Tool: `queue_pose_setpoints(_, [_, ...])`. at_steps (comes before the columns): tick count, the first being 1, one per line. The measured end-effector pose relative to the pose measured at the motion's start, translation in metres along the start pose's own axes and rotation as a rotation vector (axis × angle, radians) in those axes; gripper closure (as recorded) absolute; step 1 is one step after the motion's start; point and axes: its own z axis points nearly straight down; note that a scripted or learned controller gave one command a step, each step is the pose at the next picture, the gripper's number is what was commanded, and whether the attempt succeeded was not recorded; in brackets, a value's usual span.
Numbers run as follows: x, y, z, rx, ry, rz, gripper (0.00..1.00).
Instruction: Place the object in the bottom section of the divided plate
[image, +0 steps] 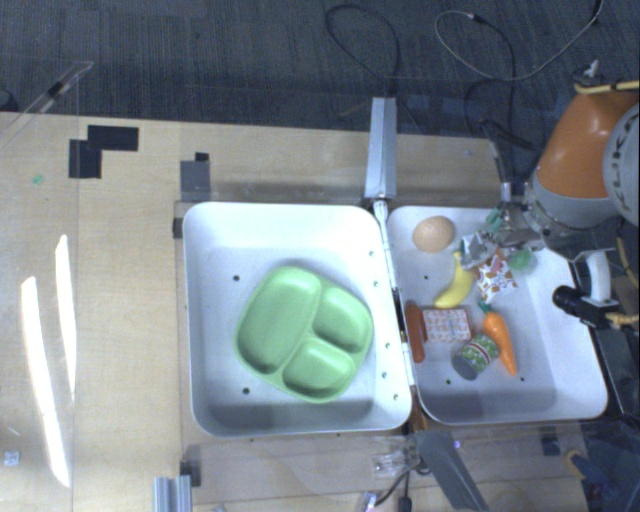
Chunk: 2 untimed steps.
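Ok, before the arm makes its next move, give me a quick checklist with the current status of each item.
1. Divided plate sits flat in the left bin: ok.
2. Plate sections free of objects: ok.
3. Tool over the right bin, near its top edge: ok.
4. Object held in the tool: cannot tell; it is lost in clutter.
5. Items available in the right bin, namely egg, banana, carrot: ok.
6. Plate's bottom section reachable across the divider between bins: cannot tell.
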Motion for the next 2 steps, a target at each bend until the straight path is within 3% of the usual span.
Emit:
queue_pose_setpoints(1, [0.124, 0.03, -0.012, 0.003, 0.0, 0.054, 1.0])
queue_pose_setpoints(2, [0.202, 0.023, -0.044, 0.002, 0.0, -0.018, 1.0])
